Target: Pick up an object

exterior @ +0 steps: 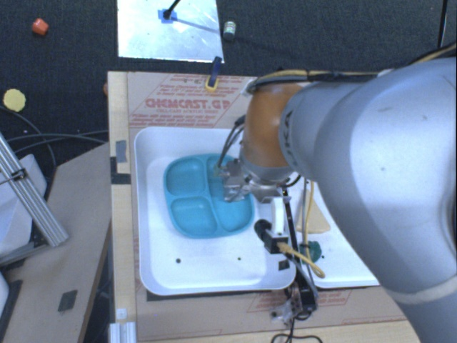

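A blue divided plate [191,197] with three compartments lies in the left white bin [207,274]. My gripper [231,185] hangs low over the plate's right side, at or just above the rim between the compartments. The grey arm with its orange band [265,131] reaches in from the right and hides most of the right bin. Whether the gripper touches the plate cannot be made out.
In the right bin [350,274] a small green object [313,249] and a pale tan piece [318,219] show beside the arm. Cardboard [178,98] lies under both bins. An aluminium rail [28,199] stands at the left, and a metal sheet [168,27] lies at the back.
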Available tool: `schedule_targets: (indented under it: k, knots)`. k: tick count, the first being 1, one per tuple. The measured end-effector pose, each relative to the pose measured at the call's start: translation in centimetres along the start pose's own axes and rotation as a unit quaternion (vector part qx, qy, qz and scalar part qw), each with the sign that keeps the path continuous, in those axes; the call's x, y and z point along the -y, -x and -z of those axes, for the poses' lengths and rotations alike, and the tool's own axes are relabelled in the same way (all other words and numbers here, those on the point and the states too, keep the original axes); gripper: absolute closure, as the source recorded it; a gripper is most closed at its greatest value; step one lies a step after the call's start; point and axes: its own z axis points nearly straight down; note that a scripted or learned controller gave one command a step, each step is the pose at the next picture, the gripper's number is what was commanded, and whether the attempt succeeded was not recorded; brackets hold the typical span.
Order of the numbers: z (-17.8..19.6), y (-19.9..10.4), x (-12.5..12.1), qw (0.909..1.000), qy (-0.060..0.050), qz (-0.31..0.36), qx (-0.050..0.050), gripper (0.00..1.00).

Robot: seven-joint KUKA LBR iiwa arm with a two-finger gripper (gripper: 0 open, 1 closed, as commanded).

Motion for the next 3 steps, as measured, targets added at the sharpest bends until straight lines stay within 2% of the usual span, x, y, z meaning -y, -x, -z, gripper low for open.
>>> schedule_targets:
  k: [2,3]
  knots:
    - [2.1,0.0,-0.1,1.0000,0.001,-0.001,-0.001,1.00]
    - [21.4,-5.1,-0.5,1.0000,0.006,0.005,-0.003,1.00]
